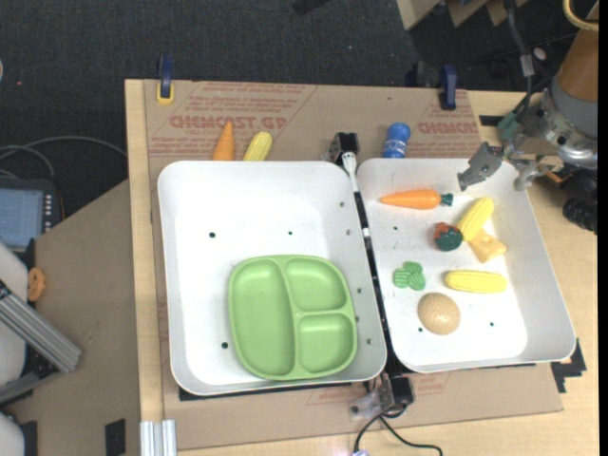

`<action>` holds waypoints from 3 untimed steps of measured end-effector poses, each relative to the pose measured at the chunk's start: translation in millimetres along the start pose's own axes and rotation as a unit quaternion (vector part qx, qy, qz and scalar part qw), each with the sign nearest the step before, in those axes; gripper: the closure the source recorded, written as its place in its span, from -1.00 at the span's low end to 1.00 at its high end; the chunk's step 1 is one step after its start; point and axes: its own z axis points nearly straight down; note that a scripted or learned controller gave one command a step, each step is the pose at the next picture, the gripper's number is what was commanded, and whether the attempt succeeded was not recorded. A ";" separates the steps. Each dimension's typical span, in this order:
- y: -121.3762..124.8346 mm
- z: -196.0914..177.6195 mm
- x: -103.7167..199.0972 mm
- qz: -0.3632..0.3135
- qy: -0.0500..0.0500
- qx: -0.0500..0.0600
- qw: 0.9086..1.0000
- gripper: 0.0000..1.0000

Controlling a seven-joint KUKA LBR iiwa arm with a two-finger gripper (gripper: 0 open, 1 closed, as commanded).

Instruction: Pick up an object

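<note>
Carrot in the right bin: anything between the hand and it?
Nothing visible. The hand hangs above the right bin's upper edge, and the carrot lies just to its left in the camera view, with bare bin floor between them; the corn cob sits below that line.

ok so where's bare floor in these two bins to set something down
Left bin: wide bare floor behind the green divided plate, plus a strip along its left wall. Right bin: a bare patch at the near right corner, past the tan ball and the yellow corn. Its middle is crowded, from the carrot down to the corn.
</note>
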 end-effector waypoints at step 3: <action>16.0 169.7 -37.7 0.001 -0.001 -0.002 1.000 1.00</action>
